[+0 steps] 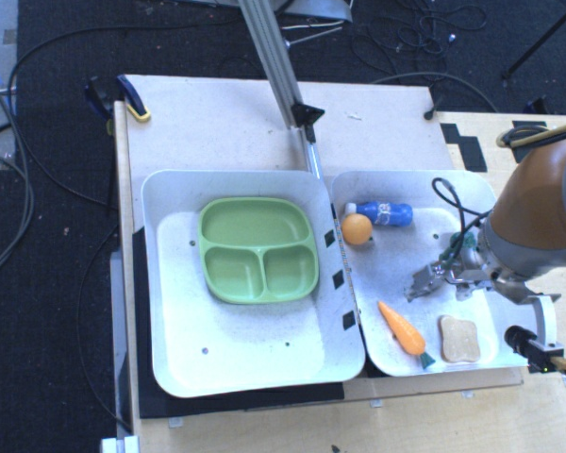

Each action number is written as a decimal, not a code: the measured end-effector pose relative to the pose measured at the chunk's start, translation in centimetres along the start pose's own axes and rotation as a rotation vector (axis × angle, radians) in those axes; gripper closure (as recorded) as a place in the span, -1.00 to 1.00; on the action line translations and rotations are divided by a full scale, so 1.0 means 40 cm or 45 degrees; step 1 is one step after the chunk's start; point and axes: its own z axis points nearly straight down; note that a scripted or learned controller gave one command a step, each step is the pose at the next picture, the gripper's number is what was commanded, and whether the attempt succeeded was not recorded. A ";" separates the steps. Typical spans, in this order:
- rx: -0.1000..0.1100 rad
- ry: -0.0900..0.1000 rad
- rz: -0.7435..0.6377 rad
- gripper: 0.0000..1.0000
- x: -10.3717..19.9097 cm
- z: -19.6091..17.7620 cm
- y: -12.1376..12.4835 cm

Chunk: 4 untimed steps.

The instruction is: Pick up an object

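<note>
Carrot (402, 328), a light, stiff, likely slick toy best pinched across its thick middle, lies near the right bin's (396, 185) front edge beside the bread slice (460, 339), while the gripper (424, 284) hangs above the bin floor, its grip state unreadable from here.

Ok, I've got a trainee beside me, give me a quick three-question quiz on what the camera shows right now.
1. True or false: the green divided plate lies in the same bin as the toy carrot.
2. Which item touches the blue bottle? A) bread slice B) orange ball C) carrot
3. Over which bin is the pincer?

Key: 1 false, the plate is in the left bin. 2 B. 3 the right bin, between ball and bread.
</note>
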 end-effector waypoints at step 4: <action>-0.003 -0.002 -0.003 1.00 -0.007 -0.111 0.002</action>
